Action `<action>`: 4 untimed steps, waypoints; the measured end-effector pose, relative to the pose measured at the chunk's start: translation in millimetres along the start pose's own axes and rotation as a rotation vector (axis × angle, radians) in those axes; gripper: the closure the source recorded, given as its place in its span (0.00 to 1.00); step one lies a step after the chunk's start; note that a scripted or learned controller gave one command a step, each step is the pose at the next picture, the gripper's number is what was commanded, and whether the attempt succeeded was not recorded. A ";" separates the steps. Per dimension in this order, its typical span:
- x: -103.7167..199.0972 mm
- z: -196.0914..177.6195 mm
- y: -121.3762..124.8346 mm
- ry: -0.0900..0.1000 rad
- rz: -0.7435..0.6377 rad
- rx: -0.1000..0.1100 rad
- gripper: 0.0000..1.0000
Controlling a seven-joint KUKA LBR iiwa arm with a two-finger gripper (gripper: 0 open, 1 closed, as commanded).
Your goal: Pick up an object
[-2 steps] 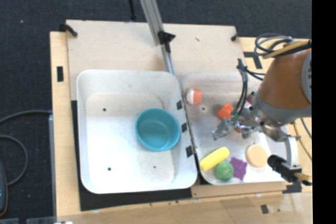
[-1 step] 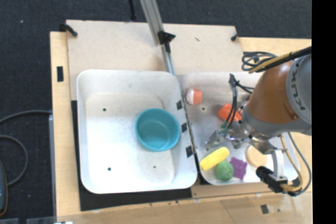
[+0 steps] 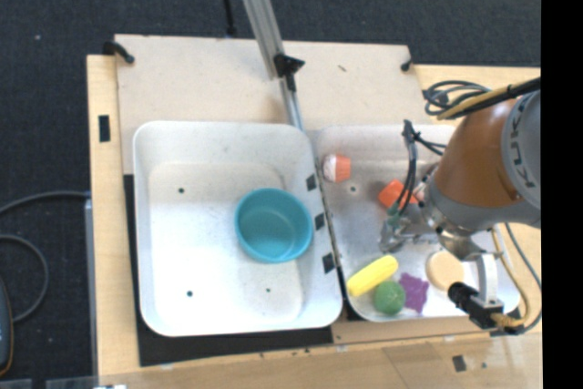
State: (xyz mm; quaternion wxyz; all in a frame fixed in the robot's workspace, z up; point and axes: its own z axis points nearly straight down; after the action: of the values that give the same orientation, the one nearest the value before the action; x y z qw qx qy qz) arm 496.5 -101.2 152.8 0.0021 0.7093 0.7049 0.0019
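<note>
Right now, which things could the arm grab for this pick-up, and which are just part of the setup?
Could be picked:
blue bowl
yellow piece
green ball
purple piece
orange piece
orange-and-white piece

Just setup:
left bin
right bin
metal pole
cables

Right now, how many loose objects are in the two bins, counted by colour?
Blue: 1, bowl
Orange: 2, ball, piece
Yellow: 1, long piece
Green: 1, ball
Purple: 1, piece
Cream: 1, disc
Total: 7
</note>
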 end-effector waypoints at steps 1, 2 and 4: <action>-0.1 -49.7 11.9 -0.001 -0.009 -0.001 1.00; -1.1 -63.0 13.3 0.000 -0.010 0.002 1.00; 82.7 -68.0 55.5 0.001 -0.013 0.003 1.00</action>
State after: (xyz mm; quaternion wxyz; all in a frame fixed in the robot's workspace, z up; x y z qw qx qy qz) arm 552.1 -18.9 221.0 0.0006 0.7047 0.7095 0.0012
